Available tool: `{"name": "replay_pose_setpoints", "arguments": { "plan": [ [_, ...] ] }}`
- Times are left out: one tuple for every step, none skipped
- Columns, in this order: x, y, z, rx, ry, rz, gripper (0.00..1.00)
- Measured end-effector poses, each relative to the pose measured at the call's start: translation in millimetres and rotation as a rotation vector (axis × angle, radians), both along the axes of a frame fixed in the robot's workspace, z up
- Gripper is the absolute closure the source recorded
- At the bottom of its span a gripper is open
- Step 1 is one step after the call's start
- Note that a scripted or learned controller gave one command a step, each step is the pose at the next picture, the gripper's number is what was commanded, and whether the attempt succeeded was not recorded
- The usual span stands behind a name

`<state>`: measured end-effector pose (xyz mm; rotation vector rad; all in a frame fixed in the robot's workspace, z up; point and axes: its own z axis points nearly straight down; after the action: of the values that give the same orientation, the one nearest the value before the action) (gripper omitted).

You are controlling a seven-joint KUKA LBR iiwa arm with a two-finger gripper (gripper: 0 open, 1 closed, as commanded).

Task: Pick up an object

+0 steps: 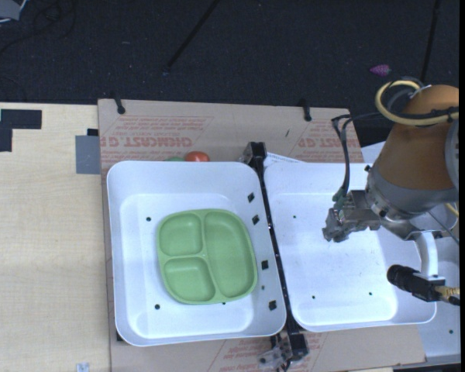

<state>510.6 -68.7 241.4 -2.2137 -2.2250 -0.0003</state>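
1 gripper (pixel 335 231), 1 green tray (pixel 207 256), 2 bins (pixel 132 208)

A pale green divided plate (pixel 207 256) lies flat on the floor of the left bin (pixel 132 208), roughly in the middle and a little toward the bin's near edge. It is a rounded rectangle turned slightly askew to the bin walls, with raised ridges splitting it into three compartments: one long section along its right side and two smaller ones stacked on its left. All three compartments face up.
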Motion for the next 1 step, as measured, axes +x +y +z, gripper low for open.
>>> {"name": "replay_pose_setpoints", "arguments": {
  "plan": [
    [6.1,47.9,5.7,-0.001,0.001,-0.001,1.0]
  ]
}}
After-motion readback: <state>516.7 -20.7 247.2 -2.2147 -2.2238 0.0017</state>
